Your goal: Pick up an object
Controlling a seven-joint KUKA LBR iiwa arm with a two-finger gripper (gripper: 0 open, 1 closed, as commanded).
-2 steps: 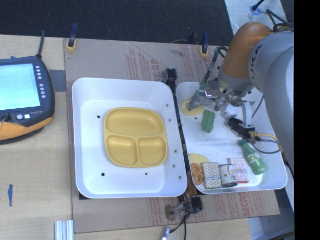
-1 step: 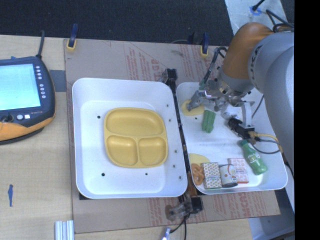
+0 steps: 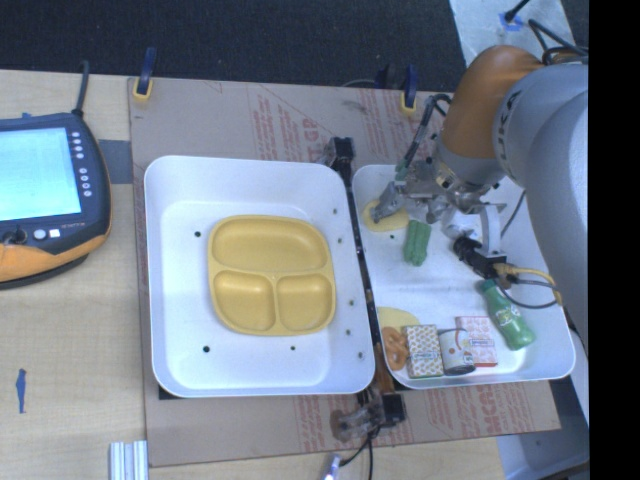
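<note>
My gripper hangs over the far part of the right bin, below the orange band of the arm. Its fingers are spread open, with nothing held between them. A green cylinder lies on the bin floor, its upper end just under the gap. A pale yellow piece lies beside the left finger. Nearer the front are a green bottle, a patterned box, a red and white box and a yellow pretzel-printed item.
The left bin holds a yellow divided plate. A handheld control pad lies on the bench at the far left. A black cable runs over the right bin by the arm. Clamps hold the cardboard at the back.
</note>
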